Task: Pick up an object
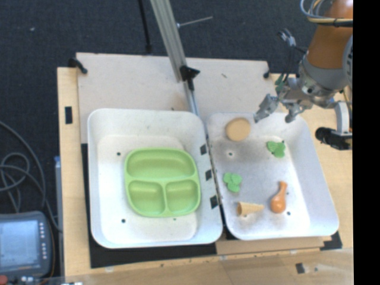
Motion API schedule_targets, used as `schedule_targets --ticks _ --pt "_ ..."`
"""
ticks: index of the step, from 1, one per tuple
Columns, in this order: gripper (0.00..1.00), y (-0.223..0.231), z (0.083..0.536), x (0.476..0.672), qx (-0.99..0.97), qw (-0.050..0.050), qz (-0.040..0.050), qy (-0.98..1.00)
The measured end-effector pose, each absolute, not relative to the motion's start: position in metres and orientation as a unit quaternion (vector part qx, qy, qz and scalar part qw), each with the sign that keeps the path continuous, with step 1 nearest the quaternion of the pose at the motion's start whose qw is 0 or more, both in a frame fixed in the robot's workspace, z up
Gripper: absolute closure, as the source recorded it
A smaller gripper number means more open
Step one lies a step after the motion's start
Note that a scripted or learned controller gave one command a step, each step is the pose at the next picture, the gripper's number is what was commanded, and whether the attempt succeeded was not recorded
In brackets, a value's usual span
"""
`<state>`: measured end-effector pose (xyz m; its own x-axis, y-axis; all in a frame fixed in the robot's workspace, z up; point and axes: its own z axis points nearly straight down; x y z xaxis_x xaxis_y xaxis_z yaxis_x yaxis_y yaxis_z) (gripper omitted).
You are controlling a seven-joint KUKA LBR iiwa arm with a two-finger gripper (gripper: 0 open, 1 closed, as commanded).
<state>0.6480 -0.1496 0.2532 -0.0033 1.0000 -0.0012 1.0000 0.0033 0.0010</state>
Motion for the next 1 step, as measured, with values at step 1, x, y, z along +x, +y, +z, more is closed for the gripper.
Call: schedule_targets --ticks 1 --pt "0.0 -0.15 0.2533 0.6479 0.706 0.001 -0.0005 0.708"
